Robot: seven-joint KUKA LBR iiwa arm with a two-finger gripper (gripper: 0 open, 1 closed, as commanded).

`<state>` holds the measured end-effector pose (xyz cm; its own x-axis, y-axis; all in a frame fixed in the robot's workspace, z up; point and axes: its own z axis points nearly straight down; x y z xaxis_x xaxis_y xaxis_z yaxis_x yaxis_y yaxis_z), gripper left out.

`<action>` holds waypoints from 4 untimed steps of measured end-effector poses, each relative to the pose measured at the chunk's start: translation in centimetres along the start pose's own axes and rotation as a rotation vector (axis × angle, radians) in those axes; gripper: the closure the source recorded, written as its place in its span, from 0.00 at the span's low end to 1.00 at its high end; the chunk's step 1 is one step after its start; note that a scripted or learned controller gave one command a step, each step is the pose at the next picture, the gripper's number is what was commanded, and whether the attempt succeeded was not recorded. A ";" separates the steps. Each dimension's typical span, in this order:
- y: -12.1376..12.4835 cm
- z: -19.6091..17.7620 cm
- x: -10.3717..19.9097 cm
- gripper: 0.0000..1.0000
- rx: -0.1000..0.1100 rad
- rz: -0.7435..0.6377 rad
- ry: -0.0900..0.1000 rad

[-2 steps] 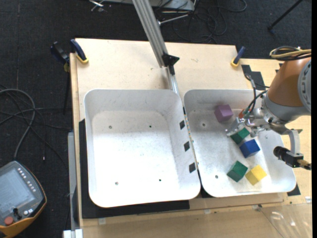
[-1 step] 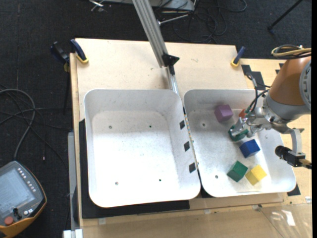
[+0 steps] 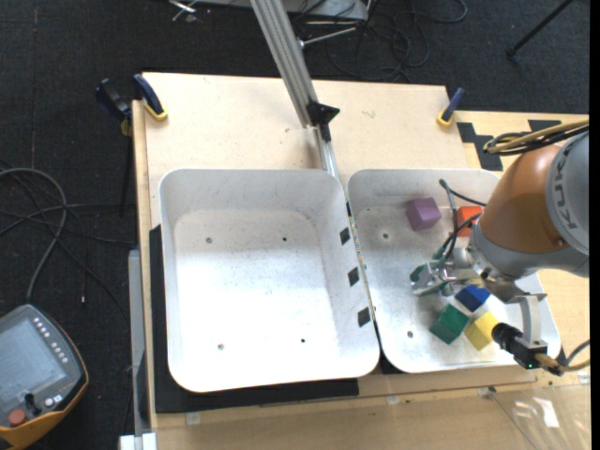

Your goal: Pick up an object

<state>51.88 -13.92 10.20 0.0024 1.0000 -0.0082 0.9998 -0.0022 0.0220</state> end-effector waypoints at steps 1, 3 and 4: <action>-0.1 0.0 -0.5 1.00 0.002 -0.004 0.006; 4.7 -10.6 12.3 1.00 0.022 -0.012 0.011; 4.0 -11.6 19.6 1.00 0.022 -0.014 0.012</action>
